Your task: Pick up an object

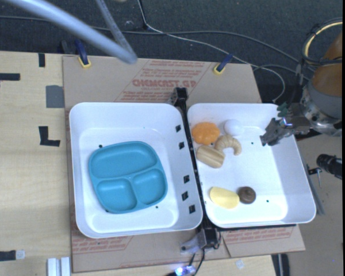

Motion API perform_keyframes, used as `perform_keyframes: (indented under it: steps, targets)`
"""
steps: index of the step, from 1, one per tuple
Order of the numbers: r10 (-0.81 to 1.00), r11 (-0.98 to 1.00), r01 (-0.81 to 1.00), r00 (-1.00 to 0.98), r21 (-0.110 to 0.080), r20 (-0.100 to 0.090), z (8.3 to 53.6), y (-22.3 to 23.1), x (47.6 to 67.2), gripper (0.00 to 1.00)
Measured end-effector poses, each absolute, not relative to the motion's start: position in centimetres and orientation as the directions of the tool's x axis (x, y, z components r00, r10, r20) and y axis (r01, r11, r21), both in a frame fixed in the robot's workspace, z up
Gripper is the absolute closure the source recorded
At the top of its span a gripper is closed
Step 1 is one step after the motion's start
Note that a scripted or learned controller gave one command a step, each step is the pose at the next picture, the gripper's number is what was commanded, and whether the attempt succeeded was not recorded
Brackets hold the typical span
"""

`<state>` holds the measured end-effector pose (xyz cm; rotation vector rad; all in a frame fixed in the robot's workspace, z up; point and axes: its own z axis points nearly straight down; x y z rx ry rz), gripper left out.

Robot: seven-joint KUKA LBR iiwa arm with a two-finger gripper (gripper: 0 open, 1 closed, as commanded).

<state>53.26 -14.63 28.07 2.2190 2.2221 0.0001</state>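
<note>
A: Where are the jaws [274,132]?

B: Over the right bin's [293,171] right rim, near its far corner; I cannot tell whether they are spread or pressed together.

A: And the things to pick?

B: An orange piece [206,133], white egg [233,127], croissant [230,144] and bread roll [210,156] cluster by the left wall. A yellow piece [224,197] touches a brown ball [246,195] near the front. Bare floor lies between. The left bin [80,125] holds a blue tray [127,175].

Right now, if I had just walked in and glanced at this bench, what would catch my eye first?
Probably the blue divided plate, alone in the left bin. Next, the cluster of toy foods in the right bin: an orange piece, a white egg and a yellow piece beside a brown one. The gripper hovers over that bin's right side.
</note>
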Motion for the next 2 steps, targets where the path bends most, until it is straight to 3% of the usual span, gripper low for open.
perform_keyframes:
  steps: [2]
  targets:
    - [1.0,0.007,1.0,-0.007,-0.002,0.001,25.5,-3.0,56.3,1.0]
